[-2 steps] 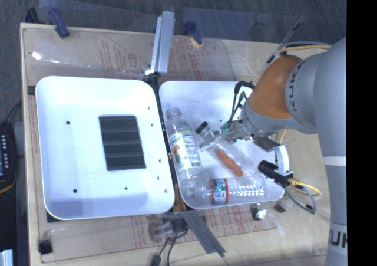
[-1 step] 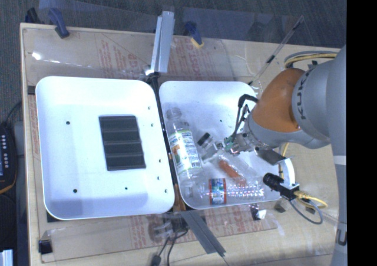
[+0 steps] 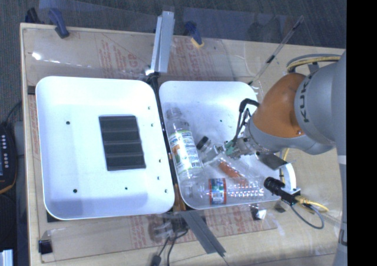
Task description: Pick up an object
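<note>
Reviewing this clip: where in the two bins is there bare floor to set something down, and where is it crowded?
Left bin: bare floor all around the dark ridged block. Right bin: bare along its far side, beyond the upright-lying bottle. Its near half is crowded: second bottle, orange item, and the claw.

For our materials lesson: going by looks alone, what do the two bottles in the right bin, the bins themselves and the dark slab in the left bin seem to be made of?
Upright-lying bottle: clear plastic, probably; see-through, glossy, printed label.
Bottle along the near wall: likewise clear plastic, with a red-blue label.
Left bin and right bin: smooth white plastic, it seems; soft sheen, rounded corners.
Dark slab: matte black, ribbed; material unclear, perhaps rubber or plastic.
</note>
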